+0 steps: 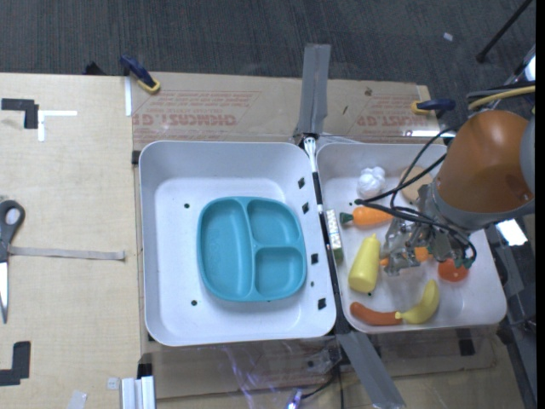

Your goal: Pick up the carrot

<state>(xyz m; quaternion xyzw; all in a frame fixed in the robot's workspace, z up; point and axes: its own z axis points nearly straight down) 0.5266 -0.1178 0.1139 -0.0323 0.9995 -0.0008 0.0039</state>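
The carrot (371, 217), orange with a green stem end pointing left, lies in the right bin (485, 309) near that bin's left wall. My gripper (404, 250) hangs low over the middle of that bin, just right of and below the carrot's thick end. I see nothing clearly held in it. A small orange piece (392, 263) shows beside the gripper's tip. The arm's orange band (487, 160) covers the bin's right part.
In the right bin lie a yellow vegetable (364, 264), a banana (424, 304), a red sausage (373, 314), a tomato (454, 270) and a white crumpled item (370, 179). The left bin (162, 228) holds a teal divided plate (223, 271). Scissors (7, 228) lie far left.
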